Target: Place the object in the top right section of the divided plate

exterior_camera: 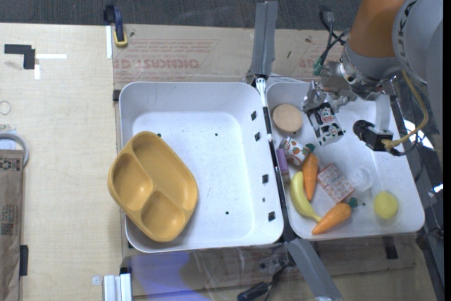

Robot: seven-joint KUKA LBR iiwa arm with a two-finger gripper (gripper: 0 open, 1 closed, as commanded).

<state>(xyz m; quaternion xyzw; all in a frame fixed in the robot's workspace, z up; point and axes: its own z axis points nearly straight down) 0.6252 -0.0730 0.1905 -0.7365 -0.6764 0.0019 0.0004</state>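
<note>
Currently, the claw (325,122) hangs over the back of the right bin (405,218), close beside the tan round disc (287,118). You cannot tell from this view whether it is spread or pressed together, and nothing is visibly pinched in it.

The task does not name its object. Candidates lie in the right bin: the tan disc near the rear left corner, two carrots (310,176) (332,217), a banana (301,197), a yellow lemon-like ball (385,205) and a small printed packet (333,183). The divided plate (151,185) rests in the left bin (211,123), well apart from them, its sections bare.

Judging by position, treat the disc as the likely target. Expect a light, rigid piece with a smooth rounded top; a pinch across its top may slip. Grip across its width, low on the rim. Note that the bin wall stands just beside it, so one side offers little room. The carrots and banana look like stiff, light toy items; take them mid-length, across the narrow axis.
</note>
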